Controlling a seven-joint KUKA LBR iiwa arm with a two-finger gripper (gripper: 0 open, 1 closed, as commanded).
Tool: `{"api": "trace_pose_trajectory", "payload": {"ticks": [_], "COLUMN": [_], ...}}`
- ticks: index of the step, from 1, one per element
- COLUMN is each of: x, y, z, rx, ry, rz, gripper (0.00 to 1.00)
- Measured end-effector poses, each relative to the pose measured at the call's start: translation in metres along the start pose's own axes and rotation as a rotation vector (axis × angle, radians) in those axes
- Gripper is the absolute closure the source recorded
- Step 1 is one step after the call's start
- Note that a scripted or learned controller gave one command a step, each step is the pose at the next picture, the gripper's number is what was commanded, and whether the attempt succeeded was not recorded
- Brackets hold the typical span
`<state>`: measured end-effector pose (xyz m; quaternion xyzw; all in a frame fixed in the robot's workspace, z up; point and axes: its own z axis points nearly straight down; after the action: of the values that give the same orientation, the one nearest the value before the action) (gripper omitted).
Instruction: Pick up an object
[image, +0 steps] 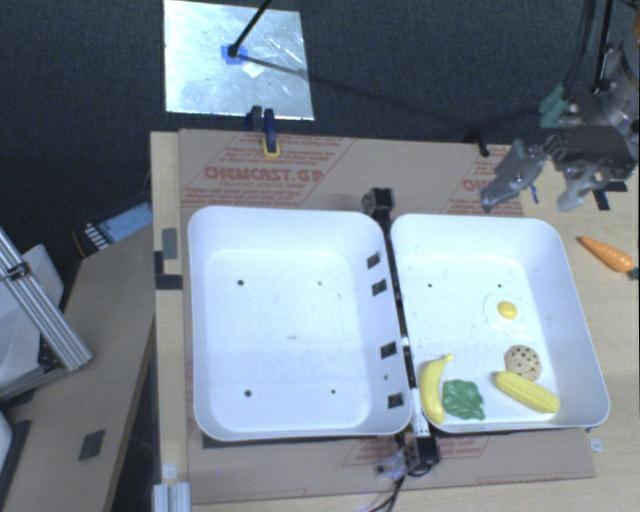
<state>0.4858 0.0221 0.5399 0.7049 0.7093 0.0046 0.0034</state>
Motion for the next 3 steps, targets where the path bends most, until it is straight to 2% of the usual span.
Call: {"api": "trace_pose_trajectory", "payload": {"ticks": [1,2,3], "x": [-0.001,0.081,0.158], "y": [0.002,0.032,0.054], "z": [-0.007,0.023,0.083], "rx": [0.004,0.012,0.015], "ry": [-0.001,0.0,-0.001], "rz": [-0.003,-0.005,-0.005], "gripper": [1.0,1.0,1.0]}}
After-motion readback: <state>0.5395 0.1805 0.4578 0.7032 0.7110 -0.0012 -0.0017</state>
